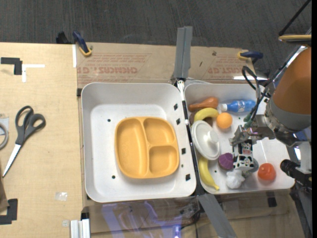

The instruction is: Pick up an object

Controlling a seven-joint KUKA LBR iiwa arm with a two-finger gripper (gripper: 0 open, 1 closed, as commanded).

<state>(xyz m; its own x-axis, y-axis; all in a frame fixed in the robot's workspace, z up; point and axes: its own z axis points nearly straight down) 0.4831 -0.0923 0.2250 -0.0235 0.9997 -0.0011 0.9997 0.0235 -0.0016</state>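
left bin [94, 148]: yellow divided plate [147, 147] is seen | right bin [277, 185]: bananas, white bowl [205, 139], orange ball [224, 120], purple object [226, 160], red tomato [266, 171] are scattered | gripper [242, 143]: positioned above black-and-white object [244, 161]; finger state cannot be told

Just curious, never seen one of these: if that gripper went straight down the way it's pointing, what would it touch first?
Probably the white crumpled object in the right bin, just beyond the gripper; depth is hard to judge from this slanted view.

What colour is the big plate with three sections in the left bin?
The divided plate is yellow-orange all over, seen clearly in the camera view.
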